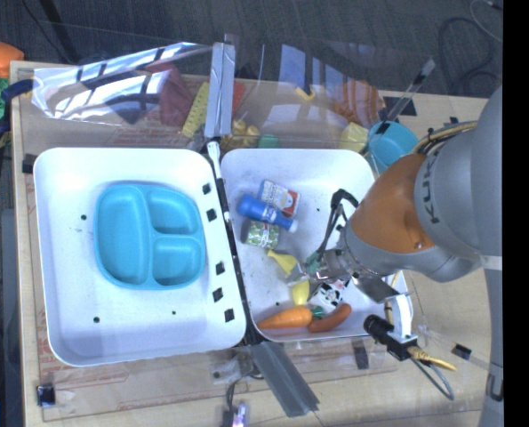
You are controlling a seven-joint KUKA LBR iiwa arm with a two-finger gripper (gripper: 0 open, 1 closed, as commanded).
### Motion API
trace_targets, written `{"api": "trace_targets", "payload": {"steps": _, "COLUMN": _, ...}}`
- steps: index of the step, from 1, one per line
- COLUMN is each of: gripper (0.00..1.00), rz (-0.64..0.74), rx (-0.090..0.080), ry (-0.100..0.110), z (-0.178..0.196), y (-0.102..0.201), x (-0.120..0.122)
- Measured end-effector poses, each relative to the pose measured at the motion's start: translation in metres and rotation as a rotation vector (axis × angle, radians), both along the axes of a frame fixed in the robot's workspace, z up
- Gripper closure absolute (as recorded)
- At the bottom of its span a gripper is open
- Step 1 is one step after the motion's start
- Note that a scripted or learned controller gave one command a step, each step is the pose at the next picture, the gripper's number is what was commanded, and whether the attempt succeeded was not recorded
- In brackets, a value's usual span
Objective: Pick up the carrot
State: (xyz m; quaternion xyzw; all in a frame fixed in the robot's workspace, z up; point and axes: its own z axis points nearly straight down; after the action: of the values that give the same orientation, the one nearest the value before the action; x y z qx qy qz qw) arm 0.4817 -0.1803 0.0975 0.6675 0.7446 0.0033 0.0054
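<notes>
Two shallow white bins sit side by side; the orange tapered carrot (286, 318) lies at the near edge of the right-hand bin (353, 165), touching a reddish-brown sausage-shaped piece (332, 318). The grey two-finger gripper (328, 285) hangs just above them, and whether it is spread or pressed together cannot be told.

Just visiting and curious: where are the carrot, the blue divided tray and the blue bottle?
carrot (284, 318): camera view, middle of its orange body.
blue divided tray (148, 235): camera view, central ridge.
blue bottle (262, 211): camera view, its side.

The arm's orange band (393, 216) covers the right bin's (246, 238) right wall. The pincer (328, 290), just above the carrot (286, 318), is too cluttered to resolve. The sausage (331, 318) is partly overlapped there.
</notes>
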Motion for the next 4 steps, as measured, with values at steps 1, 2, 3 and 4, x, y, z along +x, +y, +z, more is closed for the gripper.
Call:
{"api": "trace_targets", "payload": {"steps": 1, "gripper": 0.0, "rz": -0.001, "rx": 0.002, "ry": 0.007, "z": -0.003, "y": 0.0, "x": -0.002}}
{"api": "trace_targets", "payload": {"steps": 2, "gripper": 0.0, "rz": 0.585, "rx": 0.0, "ry": 0.014, "z": -0.006, "y": 0.033, "x": -0.004}}
{"api": "trace_targets", "payload": {"steps": 3, "gripper": 1.0, "rz": 0.589, "rx": -0.001, "ry": 0.013, "z": 0.004, "y": 0.033, "x": -0.003}}
{"api": "trace_targets", "payload": {"steps": 4, "gripper": 1.0, "rz": 0.248, "rx": -0.001, "ry": 0.008, "z": -0.004, "y": -0.029, "x": -0.003}}
